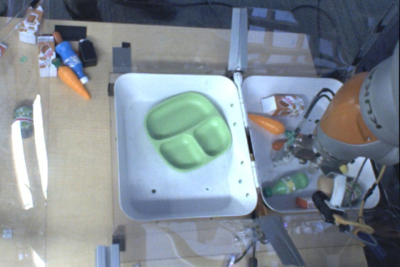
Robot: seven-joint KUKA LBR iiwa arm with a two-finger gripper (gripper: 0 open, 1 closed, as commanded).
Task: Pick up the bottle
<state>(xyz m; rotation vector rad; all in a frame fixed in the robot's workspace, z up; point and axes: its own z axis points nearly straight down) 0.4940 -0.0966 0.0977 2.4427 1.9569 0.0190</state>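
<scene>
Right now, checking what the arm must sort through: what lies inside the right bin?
The right bin holds a green bottle, an orange carrot, a brown packet and small red bits. The arm covers its right part.

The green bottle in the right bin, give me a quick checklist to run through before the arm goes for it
1. Bottle in view: ok. The green bottle lies on its side near the front of the right bin.
2. Gripper near the bottle: ok. The gripper sits just behind it in the camera view.
3. Bottle not yet held: ok, it rests on the bin floor, apart from the gripper.
4. Finger opening: cannot tell.
5. Space around the bottle: not ok. A small red piece and a round tan item lie close by.
6. Carrot away from the bottle: ok, it lies behind the gripper.
</scene>
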